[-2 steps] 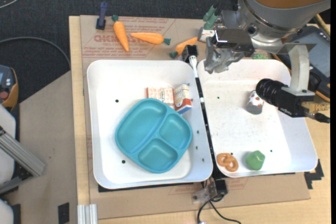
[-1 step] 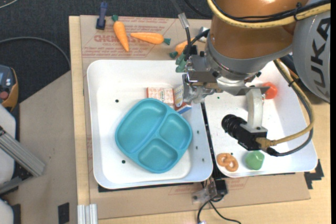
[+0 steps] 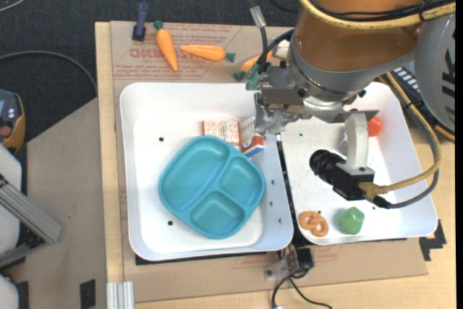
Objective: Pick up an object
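Gripper (image 3: 269,128): hangs low over the rim between the two bins, at the upper right corner of the blue tray; whether it is open, closed or gripping anything I cannot tell, since the wrist housing hides that.
Landmark: blue tray (image 3: 210,187), a three-compartment dish lying in the left bin (image 3: 137,155).
Likeliest target: small carton (image 3: 221,129), just beyond the tray's upper edge, touching or nearly touching it.
Direction from gripper: the carton lies just to its left in the camera view, closer than anything else loose.
Long axis: the carton runs roughly left to right, along the tray's upper edge, so a grasp across its short side looks most workable.
Second piece: a red, white and blue packet (image 3: 252,146) at the tray's upper right corner, almost under the gripper.
Other candidates: pretzel (image 3: 314,223) and green block (image 3: 351,220), well right of the tray in the right bin (image 3: 405,119).
Risk: the tray's rim may crowd the grasp.
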### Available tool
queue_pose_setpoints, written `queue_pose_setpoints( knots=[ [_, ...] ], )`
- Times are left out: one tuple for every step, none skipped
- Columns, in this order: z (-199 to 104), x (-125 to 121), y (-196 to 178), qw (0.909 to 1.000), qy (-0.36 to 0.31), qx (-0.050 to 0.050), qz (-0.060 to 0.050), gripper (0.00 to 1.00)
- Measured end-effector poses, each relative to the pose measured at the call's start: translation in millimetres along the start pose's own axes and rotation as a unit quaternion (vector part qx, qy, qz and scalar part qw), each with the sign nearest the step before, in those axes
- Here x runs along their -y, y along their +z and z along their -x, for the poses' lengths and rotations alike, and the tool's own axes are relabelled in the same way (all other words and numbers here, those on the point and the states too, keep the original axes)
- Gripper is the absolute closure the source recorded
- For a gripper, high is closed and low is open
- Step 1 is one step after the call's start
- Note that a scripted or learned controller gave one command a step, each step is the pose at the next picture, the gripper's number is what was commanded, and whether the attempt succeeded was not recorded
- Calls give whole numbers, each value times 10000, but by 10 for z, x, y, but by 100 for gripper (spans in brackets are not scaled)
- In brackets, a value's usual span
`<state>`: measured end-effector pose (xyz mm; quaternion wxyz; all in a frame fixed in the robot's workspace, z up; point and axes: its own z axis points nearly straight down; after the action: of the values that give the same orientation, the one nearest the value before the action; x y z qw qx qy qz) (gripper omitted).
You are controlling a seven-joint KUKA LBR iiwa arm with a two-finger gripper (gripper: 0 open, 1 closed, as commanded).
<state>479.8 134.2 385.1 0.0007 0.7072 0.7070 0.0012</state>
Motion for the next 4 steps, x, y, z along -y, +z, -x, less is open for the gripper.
queue_pose_setpoints(
  knots=[
    [-4,-5,-101,10000,-3,-2,7,100],
    [-9,-10,-203,10000,-6,-4,17,100],
    [-14,-15,-306,10000,-9,-7,28,100],
    [-19,-20,-409,10000,-14,-8,39,100]
  ],
)
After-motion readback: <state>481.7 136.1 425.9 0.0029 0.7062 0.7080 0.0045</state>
